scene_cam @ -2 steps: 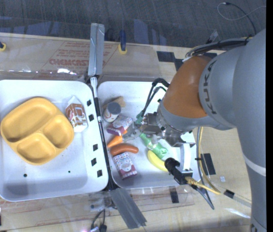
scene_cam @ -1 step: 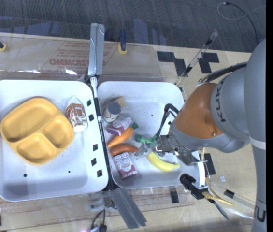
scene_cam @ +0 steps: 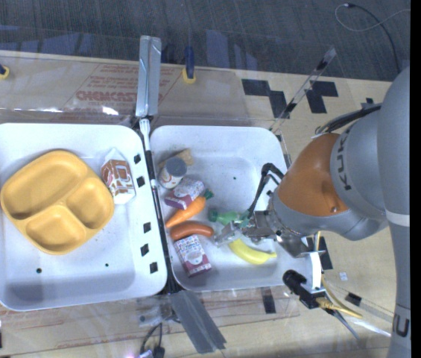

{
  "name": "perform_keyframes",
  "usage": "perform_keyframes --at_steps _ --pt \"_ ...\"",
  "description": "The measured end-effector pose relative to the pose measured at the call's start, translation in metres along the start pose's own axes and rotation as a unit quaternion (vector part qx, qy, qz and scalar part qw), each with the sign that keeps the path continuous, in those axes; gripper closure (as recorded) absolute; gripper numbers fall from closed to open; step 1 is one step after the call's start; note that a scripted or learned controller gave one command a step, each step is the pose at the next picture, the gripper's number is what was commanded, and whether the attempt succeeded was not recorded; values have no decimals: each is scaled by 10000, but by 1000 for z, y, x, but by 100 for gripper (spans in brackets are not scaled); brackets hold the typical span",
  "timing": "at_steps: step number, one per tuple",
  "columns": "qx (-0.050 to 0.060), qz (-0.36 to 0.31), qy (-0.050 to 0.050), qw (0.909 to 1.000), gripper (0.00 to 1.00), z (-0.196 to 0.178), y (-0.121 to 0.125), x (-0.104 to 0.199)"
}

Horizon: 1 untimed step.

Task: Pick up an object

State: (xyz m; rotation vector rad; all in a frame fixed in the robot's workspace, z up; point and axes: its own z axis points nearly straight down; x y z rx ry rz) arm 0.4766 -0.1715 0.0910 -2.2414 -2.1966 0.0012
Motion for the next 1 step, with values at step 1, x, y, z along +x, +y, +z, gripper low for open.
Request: perform_keyframes --at_steps 1 --pt "-18 -424 -10 9991 0 -1 26 10"
